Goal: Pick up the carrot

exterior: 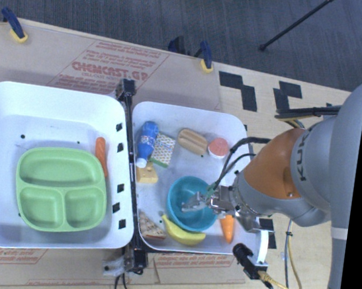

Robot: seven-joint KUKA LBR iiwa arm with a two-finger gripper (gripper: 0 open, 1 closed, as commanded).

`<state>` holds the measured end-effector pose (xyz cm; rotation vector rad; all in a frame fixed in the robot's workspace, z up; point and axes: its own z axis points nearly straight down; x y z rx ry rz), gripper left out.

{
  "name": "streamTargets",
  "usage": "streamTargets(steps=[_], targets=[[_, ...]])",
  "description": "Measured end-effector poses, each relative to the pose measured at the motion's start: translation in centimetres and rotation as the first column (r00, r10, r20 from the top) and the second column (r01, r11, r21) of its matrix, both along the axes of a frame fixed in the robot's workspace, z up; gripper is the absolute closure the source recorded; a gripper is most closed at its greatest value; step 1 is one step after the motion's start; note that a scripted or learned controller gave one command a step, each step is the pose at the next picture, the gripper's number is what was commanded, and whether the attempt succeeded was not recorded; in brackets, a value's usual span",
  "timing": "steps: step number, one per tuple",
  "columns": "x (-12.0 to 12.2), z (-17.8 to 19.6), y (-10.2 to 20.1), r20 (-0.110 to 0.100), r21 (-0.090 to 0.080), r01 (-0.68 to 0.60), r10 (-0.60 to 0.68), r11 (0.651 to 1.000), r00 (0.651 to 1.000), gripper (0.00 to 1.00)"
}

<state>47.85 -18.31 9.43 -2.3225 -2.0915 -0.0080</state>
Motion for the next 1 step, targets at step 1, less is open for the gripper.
streamTargets(steps=[1], targets=[[-0.11,-0.23,-1.12,-0.001,0.012,-0.284,0.284,0.959,0.959,0.00]])
